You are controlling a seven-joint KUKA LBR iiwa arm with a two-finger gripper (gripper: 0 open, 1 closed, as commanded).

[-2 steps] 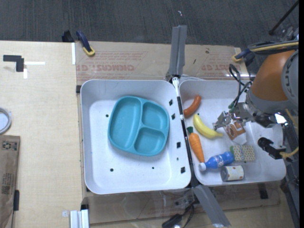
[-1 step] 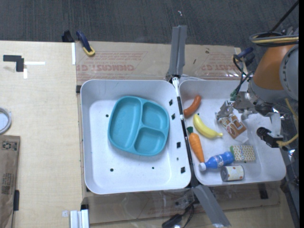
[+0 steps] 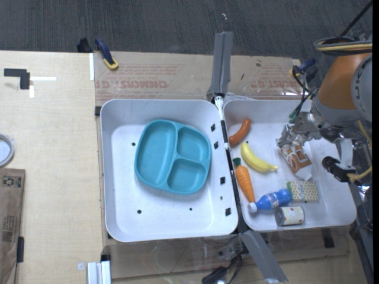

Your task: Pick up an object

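1. Two white bins are seen side by side on the tabletop [image 3: 53, 123]; the left bin [image 3: 115, 176] carries a blue divided plate [image 3: 173, 156].
2. The right bin [image 3: 340, 209] is seen to hold a sausage [image 3: 239, 132], a banana [image 3: 257, 159], a carrot [image 3: 244, 182], a small bottle with a blue cap [image 3: 270, 200], a can lying on its side [image 3: 289, 215], a patterned packet [image 3: 304, 190] and a brown-and-white packet [image 3: 295, 157].
3. The arm [image 3: 346, 87] is reached in from the right, and the gripper [image 3: 294, 136] is placed low over the upper right part of the right bin, at the top end of the brown-and-white packet.
4. Whether the gripper is released or clenched cannot be told, and contact with the packet cannot be judged.
5. The banana is found just left of the brown-and-white packet, the patterned packet just below it.
6. A roll of tape [image 3: 3, 151] is seen at the left edge of the tabletop.
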